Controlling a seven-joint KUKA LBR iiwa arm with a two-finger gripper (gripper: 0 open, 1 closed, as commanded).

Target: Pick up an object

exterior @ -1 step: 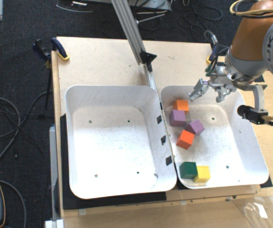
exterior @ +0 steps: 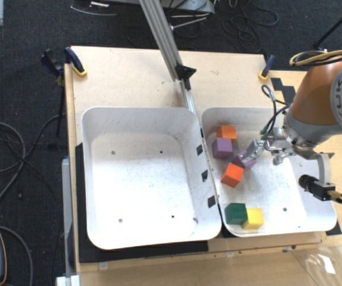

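Gripper (exterior: 249, 158), finger state indiscernible, crowded by orange cube (exterior: 233, 174) just below: descent risks nudging neighbours instead of gripping.

No readable text, label, brand, number or sign showing anywhere on bench, bins, blocks or arm; any markings appearing too small to read.

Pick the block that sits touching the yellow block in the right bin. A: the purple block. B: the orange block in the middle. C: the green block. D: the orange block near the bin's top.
C: the green block lies right against the left side of the yellow block near the front wall of the right bin, while the other blocks sit farther up the bin, apart from that pair.
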